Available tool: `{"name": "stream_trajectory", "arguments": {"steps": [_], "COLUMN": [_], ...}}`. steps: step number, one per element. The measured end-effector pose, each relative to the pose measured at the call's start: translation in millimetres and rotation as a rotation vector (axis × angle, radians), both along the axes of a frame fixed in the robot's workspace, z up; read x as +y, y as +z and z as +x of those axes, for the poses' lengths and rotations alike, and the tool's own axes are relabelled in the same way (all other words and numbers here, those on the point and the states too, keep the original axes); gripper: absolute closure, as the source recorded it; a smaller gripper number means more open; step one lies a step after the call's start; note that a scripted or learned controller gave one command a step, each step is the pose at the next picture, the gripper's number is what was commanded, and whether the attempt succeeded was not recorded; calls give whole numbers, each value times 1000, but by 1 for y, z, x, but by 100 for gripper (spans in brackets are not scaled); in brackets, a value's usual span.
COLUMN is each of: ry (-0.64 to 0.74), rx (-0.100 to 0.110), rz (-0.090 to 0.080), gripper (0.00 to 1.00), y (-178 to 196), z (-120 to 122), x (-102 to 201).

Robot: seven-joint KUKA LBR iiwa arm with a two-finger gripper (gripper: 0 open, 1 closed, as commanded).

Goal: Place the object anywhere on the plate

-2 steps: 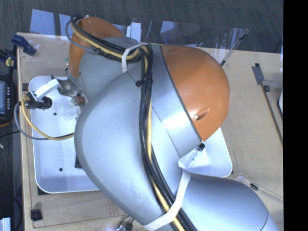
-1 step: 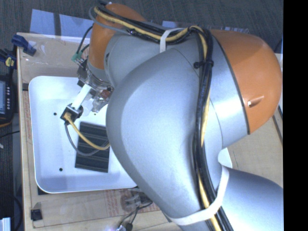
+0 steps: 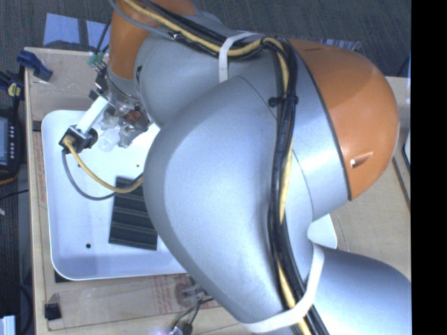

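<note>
My gripper (image 3: 112, 137) hangs over the far part of the left white bin (image 3: 70, 257), near its upper left corner. Its tip is pale and translucent against the white floor, and nothing can be made out in it. A dark ribbed rectangular slab (image 3: 133, 220) lies flat on the bin floor, nearer the front and a little right of the gripper. Its right edge runs under the arm. The big grey and orange arm (image 3: 279, 159) covers the middle and right of the view and hides what lies beneath it.
A yellow cable (image 3: 94, 180) loops from the gripper down over the bin floor towards the slab. A small dark speck (image 3: 89, 246) lies near the bin's front left. A blue clamp (image 3: 31, 65) sits on the wooden bench edge at the far left.
</note>
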State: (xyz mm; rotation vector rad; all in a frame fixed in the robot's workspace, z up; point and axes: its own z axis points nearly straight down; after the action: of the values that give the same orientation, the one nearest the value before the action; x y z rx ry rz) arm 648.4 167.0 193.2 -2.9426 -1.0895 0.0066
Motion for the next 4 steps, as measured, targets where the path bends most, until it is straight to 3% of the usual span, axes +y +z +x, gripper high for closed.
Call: {"name": "stream_trajectory", "arguments": {"steps": [1,2,3,4], "ry": [-423,-275,-180,-180], "rx": [-5,3,7,6], "rz": [-3,-2,-3,-2], "gripper": [100,100,100,0], "y": [93,131,-52,-50], "z": [0,-36,-28,-27], "x": [-22,-105,-53,-53]}}
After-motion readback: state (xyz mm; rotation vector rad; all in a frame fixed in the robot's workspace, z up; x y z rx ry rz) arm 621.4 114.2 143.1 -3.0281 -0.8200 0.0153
